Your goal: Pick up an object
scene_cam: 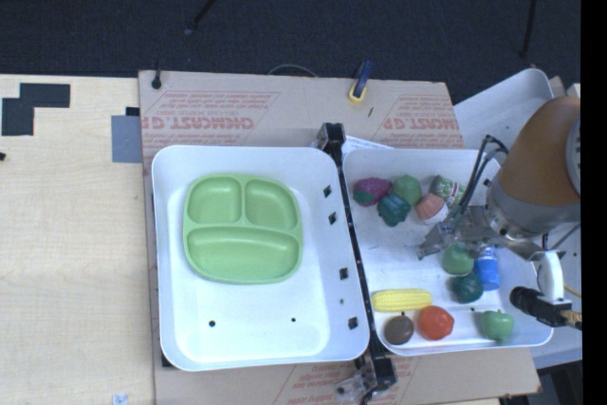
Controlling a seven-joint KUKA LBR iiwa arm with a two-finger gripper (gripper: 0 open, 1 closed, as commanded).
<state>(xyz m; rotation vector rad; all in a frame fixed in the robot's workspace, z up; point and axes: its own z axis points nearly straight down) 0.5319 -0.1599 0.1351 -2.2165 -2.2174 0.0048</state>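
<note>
Crowded toys in my right bin (pixel 398 285) could foil me: my pincer (pixel 444 237), spread or pinched I cannot tell, hovers beside the green ball (pixel 457 260) and may nudge it away.

arm (pixel 541 168): bulky rounded body, orange-brown band over a grey lower section | cable (pixel 482 168): thin, black, arching along the arm's left side | end effector (pixel 444 240): dark grey metal, angular, slim pointed fingers | side fittings (pixel 548 278): white cylindrical piece and a black part near the arm's base, right
</note>
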